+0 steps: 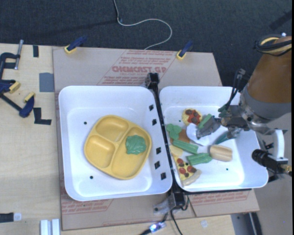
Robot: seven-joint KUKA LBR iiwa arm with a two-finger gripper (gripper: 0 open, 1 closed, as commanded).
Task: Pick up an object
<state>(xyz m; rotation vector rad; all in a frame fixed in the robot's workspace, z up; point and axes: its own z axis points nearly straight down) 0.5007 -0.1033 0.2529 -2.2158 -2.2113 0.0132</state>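
Observation:
My gripper (214, 130) hangs over the right bin (237, 180), its two fingers spread apart with nothing between them. Under and around it lie toy foods: a pizza slice (191, 115) at the back, a green leafy piece (174, 130), a green bar (184, 146), a second green bar (200, 158), a tan bread roll (221, 153) and a second pizza slice (185, 170) near the front. A white piece (192, 131) lies just left of the fingers.
The left bin (71, 131) holds a yellow divided plate (105, 148) with a green leafy toy (135, 144) on its right compartment. Clamps lie on the bench at far left (7, 89). A white cable (137, 23) loops behind the bins.

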